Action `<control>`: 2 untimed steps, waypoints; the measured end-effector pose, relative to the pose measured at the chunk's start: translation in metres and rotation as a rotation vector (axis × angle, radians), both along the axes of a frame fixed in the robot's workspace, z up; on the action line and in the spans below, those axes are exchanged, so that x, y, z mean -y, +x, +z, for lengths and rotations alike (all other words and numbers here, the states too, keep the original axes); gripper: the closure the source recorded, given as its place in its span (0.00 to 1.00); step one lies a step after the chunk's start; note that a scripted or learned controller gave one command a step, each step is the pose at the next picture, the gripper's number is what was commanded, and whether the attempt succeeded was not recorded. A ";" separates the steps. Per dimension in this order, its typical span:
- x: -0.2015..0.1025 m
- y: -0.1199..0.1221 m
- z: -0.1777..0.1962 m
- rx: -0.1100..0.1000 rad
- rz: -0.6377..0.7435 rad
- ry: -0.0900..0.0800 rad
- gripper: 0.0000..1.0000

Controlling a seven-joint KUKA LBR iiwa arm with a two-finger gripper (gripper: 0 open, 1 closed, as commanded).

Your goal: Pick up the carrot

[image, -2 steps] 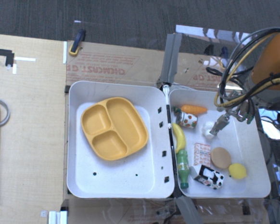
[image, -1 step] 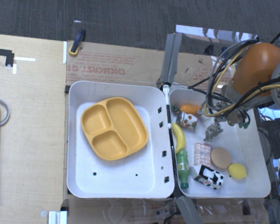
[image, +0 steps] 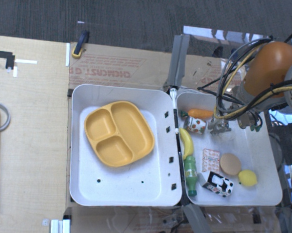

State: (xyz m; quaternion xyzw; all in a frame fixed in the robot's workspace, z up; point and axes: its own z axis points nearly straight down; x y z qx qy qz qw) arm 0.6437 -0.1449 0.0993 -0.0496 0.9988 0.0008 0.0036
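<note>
The carrot (image: 200,114), orange and lying on its side, rests at the far left of the right bin (image: 262,168), just above a white mug with red dots (image: 196,125). My gripper (image: 218,126) hangs over the right bin, a little to the right of the carrot's end and beside the mug. The carrot lies apart from it, on the bin floor. The arm's orange band (image: 271,65) rises above and to the right of the gripper.
The right bin also holds a banana (image: 186,142), a green bottle (image: 190,173), a small red-and-white packet (image: 210,159), a tan round disc (image: 230,164), a lemon (image: 248,178) and a black-and-white toy (image: 217,184). A yellow divided plate (image: 118,132) lies in the left bin (image: 80,183).
</note>
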 end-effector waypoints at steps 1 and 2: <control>-0.036 -0.032 0.023 -0.004 0.034 -0.001 1.00; -0.061 0.017 0.092 -0.003 0.044 -0.002 1.00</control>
